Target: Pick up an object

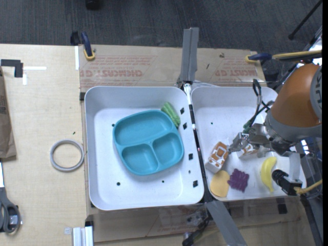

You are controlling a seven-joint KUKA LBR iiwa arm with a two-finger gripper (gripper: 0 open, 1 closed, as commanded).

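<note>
You have the arm reaching in from the right, low over the right bin. Pincer sits down among the items, approx. mid-bin, just right of the small orange-and-white box. Pincer state: can't tell, since the metal parts are cluttered and no object is visibly in its grip.

Candidates for the pick, all in the right bin, near half: the box, a flat tan piece, a purple cluster touching the tan piece's right side, and a yellow banana-like item further right. They lie close together, so a clean single grasp looks tight. Judged target: the box or whatever lies directly beneath the pincer; not certain.

Left bin holds a blue divided tray w/ a green item at its far right edge, well apart from the arm, so prob. not in play.

On the surface left of the bins: a grey ring. Irrelevant to the task.

Assessment: approach stage, pick not yet confirmed.
</note>
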